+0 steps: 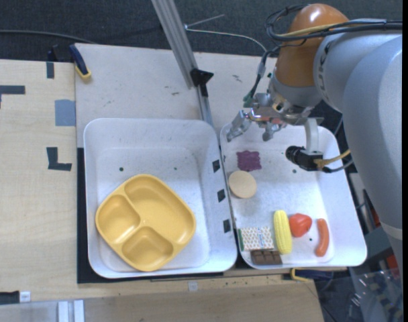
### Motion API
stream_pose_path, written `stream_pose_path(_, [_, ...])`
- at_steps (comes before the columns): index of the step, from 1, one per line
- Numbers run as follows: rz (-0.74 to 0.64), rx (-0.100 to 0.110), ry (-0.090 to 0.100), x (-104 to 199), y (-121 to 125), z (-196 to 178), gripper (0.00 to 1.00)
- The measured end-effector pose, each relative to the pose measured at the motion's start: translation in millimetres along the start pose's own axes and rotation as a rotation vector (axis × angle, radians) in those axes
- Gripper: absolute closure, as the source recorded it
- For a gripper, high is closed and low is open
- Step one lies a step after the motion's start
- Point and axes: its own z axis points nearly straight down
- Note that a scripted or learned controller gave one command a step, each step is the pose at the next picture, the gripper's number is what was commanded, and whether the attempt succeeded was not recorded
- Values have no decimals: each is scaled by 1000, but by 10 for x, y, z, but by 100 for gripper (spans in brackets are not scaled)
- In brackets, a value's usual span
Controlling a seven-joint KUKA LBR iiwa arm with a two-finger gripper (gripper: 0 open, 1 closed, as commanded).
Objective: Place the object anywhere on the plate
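Note:
A yellow plate (145, 221) with three compartments lies in the left bin (103, 139), toward its front. My gripper (251, 131) hovers over the far left corner of the right bin (338, 180), open, with nothing between its fingers (233, 129). Just in front of it lies a purple piece (248, 159), and a tan round disc (243, 184) sits a little nearer. Along the bin's front edge are a yellow corn cob (282, 231), a red tomato (299, 225), an orange sausage (321, 237), a pale waffle (256, 236) and a brown chocolate bar (266, 256).
A slanted metal rail (174, 29) runs down to the gap between the bins at the back. A black cable fitting (301, 157) hangs from the wrist over the right bin. Bare white floor surrounds the plate in the left bin.

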Motion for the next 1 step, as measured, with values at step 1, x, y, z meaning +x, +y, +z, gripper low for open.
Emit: stream_pose_path(1, [1,-8,-2,-19,16,-152,100])
